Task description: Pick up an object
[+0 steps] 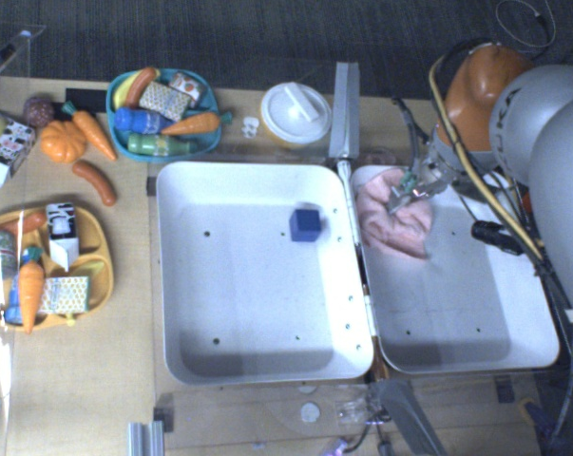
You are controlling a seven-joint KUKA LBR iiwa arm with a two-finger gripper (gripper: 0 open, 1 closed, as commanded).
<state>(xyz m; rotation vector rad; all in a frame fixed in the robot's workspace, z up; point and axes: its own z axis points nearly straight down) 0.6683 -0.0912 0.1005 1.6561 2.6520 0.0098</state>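
A pink crumpled cloth (396,220) lies at the far left corner of the right bin (476,340). My gripper (402,196) is down on the cloth's upper part, its tips pressed into the fabric. A small blue cube (306,224) sits in the left bin (248,340), toward its far right side. The grey arm with its orange band (486,84) reaches in from the upper right.
Beyond the bins stand a blue bowl of toy food (164,114) and a white lidded container (296,112). A yellow plate of toy food (47,269) sits at the left, with loose toy vegetables (77,141) near it. Cables (503,236) hang over the right bin's far side.
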